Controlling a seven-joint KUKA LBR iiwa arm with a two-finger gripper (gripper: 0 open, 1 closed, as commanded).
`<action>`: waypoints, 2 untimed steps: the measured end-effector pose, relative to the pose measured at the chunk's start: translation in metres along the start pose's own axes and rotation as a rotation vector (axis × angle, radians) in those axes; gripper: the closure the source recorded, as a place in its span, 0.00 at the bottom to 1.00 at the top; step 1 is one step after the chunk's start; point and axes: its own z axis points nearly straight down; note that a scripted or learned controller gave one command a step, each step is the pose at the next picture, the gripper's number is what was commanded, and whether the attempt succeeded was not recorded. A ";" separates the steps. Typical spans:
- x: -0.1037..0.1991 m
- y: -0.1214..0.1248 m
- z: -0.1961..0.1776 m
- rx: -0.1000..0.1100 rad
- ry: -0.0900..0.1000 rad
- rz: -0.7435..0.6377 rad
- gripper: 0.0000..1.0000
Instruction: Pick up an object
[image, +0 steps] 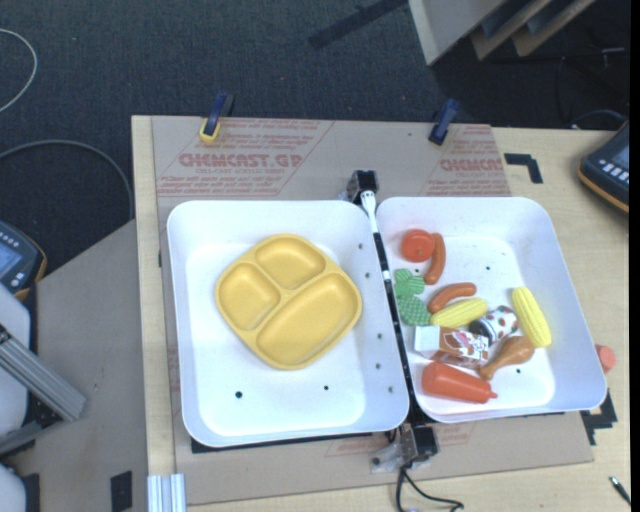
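Toy food is lying heaped in the right bin (535, 225), lower centre-right of the frame: a corn cob (531, 315), a carrot (457, 382), a tomato (417, 244). The yellow divided plate (289, 299) is sitting alone in the left bin (190, 300), seemingly awaiting sorted pieces.

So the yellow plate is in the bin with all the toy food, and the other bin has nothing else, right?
Not quite. The camera view shows the yellow plate alone in the left bin. The toy food is piled in the right bin, apart from the plate.
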 end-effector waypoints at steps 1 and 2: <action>0.001 0.034 0.003 -0.007 -0.003 -0.003 1.00; 0.001 0.063 -0.002 -0.008 -0.004 -0.003 1.00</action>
